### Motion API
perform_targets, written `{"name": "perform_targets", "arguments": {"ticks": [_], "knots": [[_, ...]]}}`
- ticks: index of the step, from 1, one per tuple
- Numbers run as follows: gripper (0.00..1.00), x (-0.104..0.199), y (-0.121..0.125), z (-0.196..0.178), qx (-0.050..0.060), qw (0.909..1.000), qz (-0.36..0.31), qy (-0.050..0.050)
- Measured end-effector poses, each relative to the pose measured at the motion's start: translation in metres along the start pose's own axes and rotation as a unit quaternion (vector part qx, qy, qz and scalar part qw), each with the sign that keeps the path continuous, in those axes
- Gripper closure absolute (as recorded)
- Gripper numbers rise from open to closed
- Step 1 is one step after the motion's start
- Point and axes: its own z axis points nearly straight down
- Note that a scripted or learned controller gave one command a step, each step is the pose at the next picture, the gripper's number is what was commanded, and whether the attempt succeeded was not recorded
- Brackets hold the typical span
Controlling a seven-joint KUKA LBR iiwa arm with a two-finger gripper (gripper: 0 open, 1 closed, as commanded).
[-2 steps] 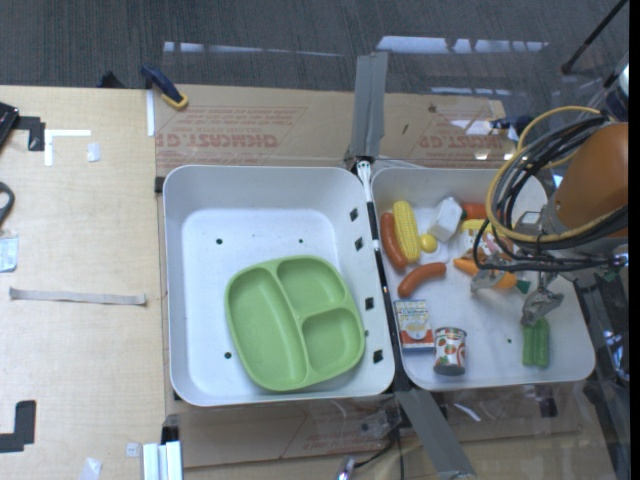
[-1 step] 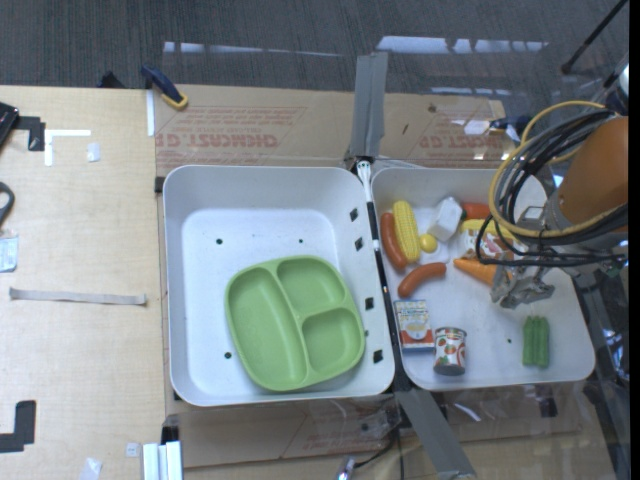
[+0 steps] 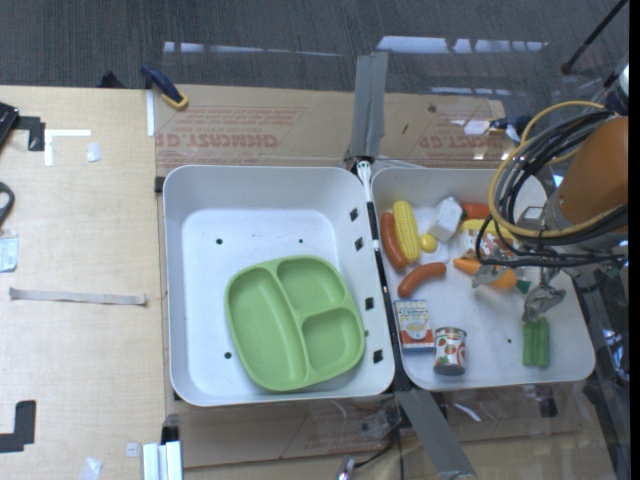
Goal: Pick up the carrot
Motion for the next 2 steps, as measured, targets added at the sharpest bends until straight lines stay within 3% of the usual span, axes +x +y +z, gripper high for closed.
{"name": "perform_targets", "arguments": {"ticks": [1,2], "knots": [[1.0,-0.001,-0.001,-0.01,0.002,1.0,0.002,-0.003],[1.0,0.023,0.055,0.011,-0.004,0.9891,-0.147,0.003]]}}
